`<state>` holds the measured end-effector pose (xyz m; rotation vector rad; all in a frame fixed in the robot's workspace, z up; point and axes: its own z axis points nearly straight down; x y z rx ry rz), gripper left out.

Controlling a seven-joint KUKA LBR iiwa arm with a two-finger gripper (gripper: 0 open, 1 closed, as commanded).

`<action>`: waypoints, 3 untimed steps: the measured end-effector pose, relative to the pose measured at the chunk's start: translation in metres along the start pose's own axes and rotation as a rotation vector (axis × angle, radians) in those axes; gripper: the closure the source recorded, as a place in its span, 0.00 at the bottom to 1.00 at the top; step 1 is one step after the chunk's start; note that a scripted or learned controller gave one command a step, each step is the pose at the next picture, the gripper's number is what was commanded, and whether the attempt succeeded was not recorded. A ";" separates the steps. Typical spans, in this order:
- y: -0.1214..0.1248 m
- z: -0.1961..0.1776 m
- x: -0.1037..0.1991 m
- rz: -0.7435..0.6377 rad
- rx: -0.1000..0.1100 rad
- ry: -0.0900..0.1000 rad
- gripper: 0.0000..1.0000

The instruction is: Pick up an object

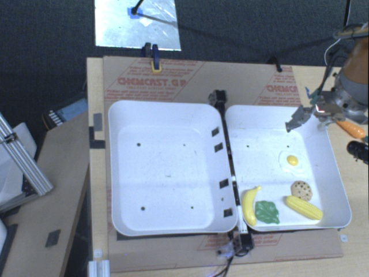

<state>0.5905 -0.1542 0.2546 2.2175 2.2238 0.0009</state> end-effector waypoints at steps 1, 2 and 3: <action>-0.076 -0.043 0.052 -0.005 -0.001 0.002 0.00; -0.103 -0.125 0.112 -0.009 -0.009 0.002 0.00; -0.103 -0.192 0.148 -0.007 -0.009 0.001 0.00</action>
